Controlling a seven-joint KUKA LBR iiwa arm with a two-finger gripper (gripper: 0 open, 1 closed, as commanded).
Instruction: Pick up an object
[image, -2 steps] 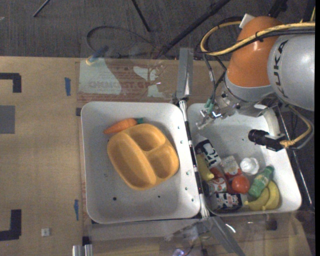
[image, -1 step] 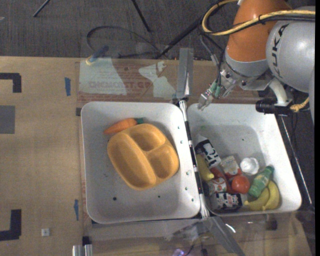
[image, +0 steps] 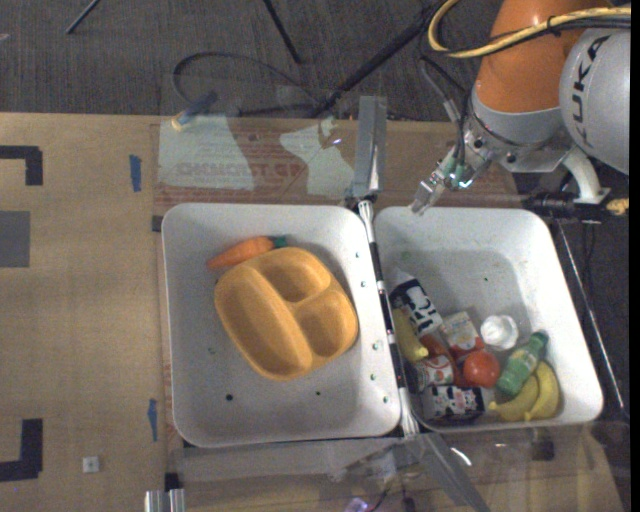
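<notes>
My gripper (image: 428, 195) hangs over the back left corner of the right bin (image: 500, 245), high above its floor, with nothing visible in it. The bin's objects lie heaped along its front and left side: a dark labelled can (image: 415, 304), a small juice carton (image: 459, 330), a white cap (image: 498, 330), a red tomato (image: 481, 368), a green bottle (image: 522, 365), a yellow banana (image: 538, 396) and a dark carton (image: 455, 403). All of them lie well in front of the gripper.
The left bin (image: 190, 300) holds an orange divided plate (image: 286, 311) with a toy carrot (image: 240, 252) behind it. A metal divider (image: 368, 160) runs between the bins. The arm's grey and orange body (image: 540, 70) looms at the top right.
</notes>
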